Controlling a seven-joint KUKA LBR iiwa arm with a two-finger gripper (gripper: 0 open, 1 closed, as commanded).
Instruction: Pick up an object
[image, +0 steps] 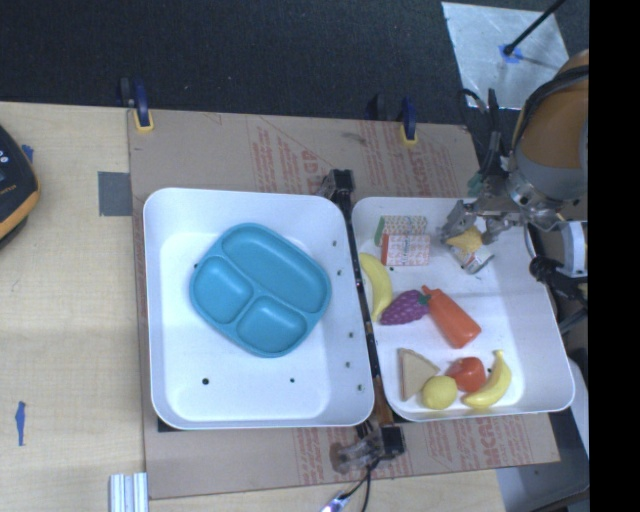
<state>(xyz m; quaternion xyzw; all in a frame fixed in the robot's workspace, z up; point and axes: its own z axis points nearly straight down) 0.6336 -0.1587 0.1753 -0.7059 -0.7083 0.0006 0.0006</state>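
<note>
**A:** What is in the right bin (548, 310)?

**B:** By its near edge lie a banana (492, 385) and a lemon (438, 392). Farther back are a carrot (453, 318) and grapes (404, 307).

**A:** And the thing to pick up?

**B:** I think it's the small yellow piece (463, 240) near the bin's far right corner, right at the hand (472, 236).

**A:** Is it gripped?

**B:** I cannot tell. The hand should squeeze its middle, then lift slowly. The arm (552, 130) leans in over the bench's far right side, hand pointing down.
</note>
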